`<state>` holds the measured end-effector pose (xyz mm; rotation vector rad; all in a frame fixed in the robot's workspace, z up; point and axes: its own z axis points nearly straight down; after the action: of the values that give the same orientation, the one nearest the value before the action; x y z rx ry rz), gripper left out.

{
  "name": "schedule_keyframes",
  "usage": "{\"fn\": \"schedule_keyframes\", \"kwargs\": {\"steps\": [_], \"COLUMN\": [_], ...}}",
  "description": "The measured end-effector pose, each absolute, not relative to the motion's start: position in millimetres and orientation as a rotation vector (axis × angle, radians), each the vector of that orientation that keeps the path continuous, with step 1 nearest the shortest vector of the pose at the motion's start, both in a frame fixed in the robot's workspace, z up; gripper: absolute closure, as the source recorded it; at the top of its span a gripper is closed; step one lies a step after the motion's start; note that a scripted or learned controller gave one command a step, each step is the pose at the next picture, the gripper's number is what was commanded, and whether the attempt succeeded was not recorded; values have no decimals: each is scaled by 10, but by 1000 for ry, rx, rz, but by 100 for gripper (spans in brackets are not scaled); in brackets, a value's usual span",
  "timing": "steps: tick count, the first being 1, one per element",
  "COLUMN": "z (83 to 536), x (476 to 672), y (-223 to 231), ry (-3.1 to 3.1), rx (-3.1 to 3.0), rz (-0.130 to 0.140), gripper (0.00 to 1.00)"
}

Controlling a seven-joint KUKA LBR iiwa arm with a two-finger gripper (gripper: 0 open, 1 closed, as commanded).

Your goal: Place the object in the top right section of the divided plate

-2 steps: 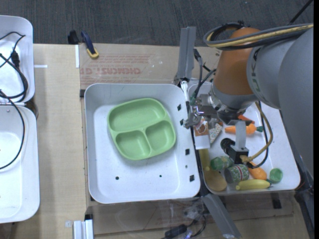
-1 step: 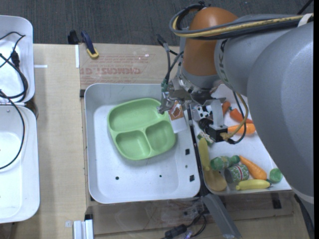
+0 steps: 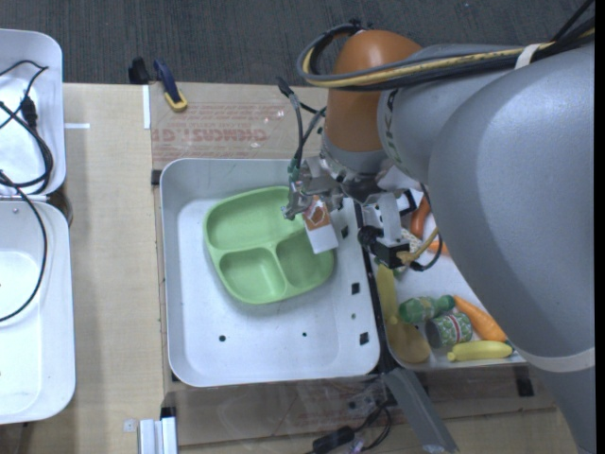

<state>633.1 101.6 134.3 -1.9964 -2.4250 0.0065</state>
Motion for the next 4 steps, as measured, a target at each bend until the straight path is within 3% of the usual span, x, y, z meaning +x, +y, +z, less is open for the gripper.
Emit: {"fn": "schedule_keyframes", "kwargs": {"steps": [1, 2, 3, 4], "z": [1910, 1667, 1328, 1927], "x": [6205, 6516, 5961, 6128], "y": [931, 1299, 969, 1029], "ry": [-2283, -2763, -2841, -2921], "rx": [-2159, -1498, -1337, -1162], "rz": [4, 2, 4, 1], "gripper": [100, 100, 100, 100]}}
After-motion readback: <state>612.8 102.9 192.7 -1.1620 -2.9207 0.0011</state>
